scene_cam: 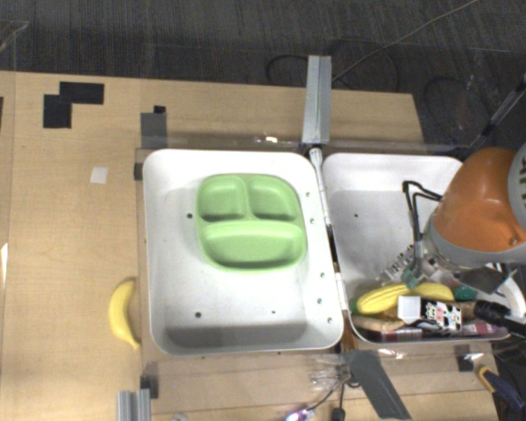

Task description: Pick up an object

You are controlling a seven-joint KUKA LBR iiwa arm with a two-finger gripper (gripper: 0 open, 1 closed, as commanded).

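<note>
Wood-toned surface [61,261] carries two white bins side by side. The left bin [171,261] holds a green divided tray [250,220], lying flat near its middle. The right bin [377,191] has its far half bare, while its near edge is crowded with small things.

The arm [486,209] comes in from the right, its orange band filling much of that corner; black letters on the grey shell above read "KU" before the edge cuts them off. Below the band the wrist reaches down among the clutter, and the jaws [409,274] are lost there (whether they are open or closed I cannot tell).

Just beside them lies a yellow banana [381,299], partly covered by a small white block [409,308]. Next to that sits a black-and-white patterned card [442,313]; its markings are too small to read. A pinkish strip along the near wall is hard to identify.

Another banana [123,312] lies on the surface, outside the left bin.
</note>
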